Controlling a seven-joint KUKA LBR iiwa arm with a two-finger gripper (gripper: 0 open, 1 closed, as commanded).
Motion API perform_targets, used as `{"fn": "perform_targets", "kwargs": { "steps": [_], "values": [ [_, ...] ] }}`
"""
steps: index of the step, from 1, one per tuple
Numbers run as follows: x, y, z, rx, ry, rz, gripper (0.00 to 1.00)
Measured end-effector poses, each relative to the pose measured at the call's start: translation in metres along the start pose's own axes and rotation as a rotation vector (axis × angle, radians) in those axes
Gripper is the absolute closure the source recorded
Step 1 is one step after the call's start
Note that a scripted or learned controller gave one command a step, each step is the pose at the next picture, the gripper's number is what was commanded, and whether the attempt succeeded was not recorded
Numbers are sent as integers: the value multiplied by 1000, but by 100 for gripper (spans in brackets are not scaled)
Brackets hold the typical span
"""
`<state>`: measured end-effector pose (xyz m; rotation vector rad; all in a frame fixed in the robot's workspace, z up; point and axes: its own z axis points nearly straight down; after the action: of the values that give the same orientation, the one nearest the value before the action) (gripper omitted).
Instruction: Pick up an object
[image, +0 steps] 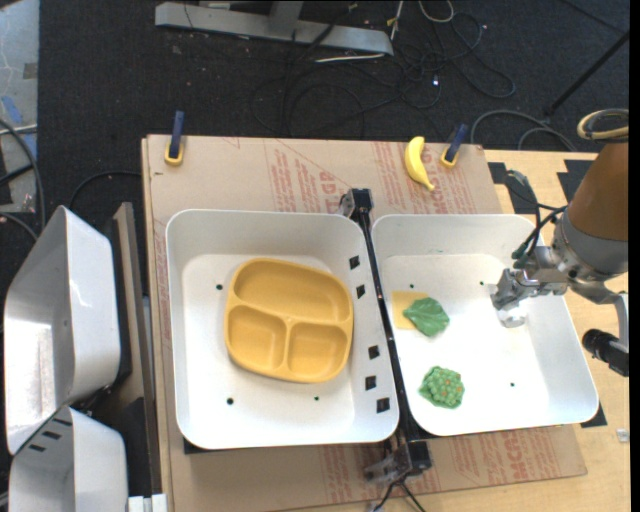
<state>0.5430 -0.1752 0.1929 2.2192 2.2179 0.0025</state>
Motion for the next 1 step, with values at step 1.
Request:
{"fn": "perform_targets", "kwargs": {
  "steps": [1],
  "values": [
    [0, 1, -46, -1, 0, -4, 100]
  ]
}}
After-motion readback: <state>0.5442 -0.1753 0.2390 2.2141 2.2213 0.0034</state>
